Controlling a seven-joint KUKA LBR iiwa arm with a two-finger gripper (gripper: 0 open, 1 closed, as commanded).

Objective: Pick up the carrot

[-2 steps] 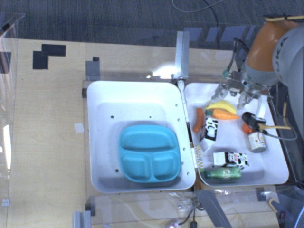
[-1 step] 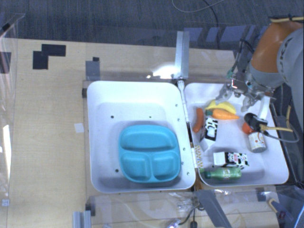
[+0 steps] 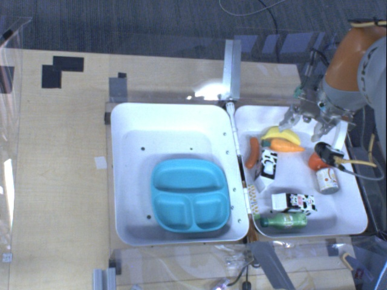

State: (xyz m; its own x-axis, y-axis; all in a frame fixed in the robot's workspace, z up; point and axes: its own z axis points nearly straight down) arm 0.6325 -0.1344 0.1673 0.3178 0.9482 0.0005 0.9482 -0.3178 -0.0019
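In the camera view, the carrot [image 3: 286, 145] lies in the right bin [image 3: 354, 219], its long axis roughly left to right, tip pointing right, touching a banana [image 3: 283, 135] just behind it. The gripper [image 3: 312, 125] hovers just above and to the right of the carrot, fingers spread wide with nothing between them. It probably needs to shift left and descend across the carrot's width.

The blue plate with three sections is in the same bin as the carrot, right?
No. In the camera view the blue plate lies in the left bin, while the carrot lies in the right bin, beside the banana.
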